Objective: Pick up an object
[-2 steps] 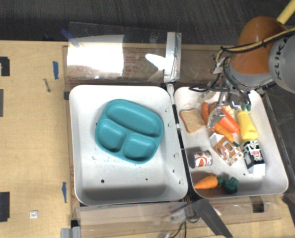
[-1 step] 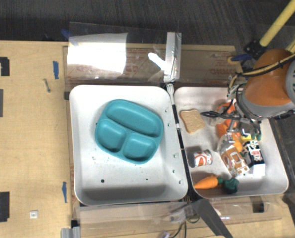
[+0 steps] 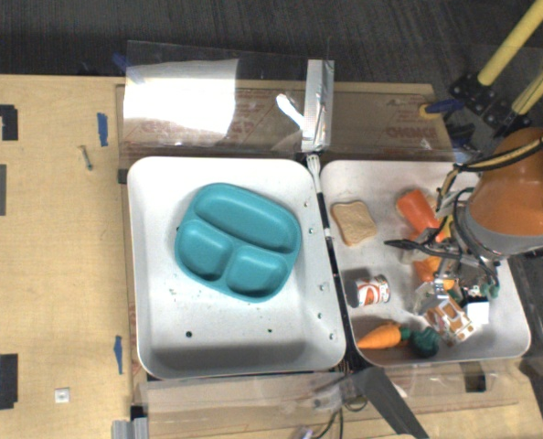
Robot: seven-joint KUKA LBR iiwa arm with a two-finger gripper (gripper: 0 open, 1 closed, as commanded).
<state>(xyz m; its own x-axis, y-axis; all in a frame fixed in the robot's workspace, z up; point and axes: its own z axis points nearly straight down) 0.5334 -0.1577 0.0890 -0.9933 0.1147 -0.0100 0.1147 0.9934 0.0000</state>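
Claw (image 3: pixel 443 286) hangs low in the right bin (image 3: pixel 514 341) among clutter; whether it grips anything, I cannot tell. Nothing looks lifted yet.

The light is bright and even, and it seems to come from above. A clear plastic sheet (image 3: pixel 185 103) behind the left bin (image 3: pixel 153 273) shines white with strong glare. The white bins look very bright, a little washed out. A soft shadow lies along the near edge inside the left bin. The teal tray (image 3: pixel 238 239) has gentle shine on top. The small things in the right bin (image 3: pixel 514 332) look a bit blurry and grainy.
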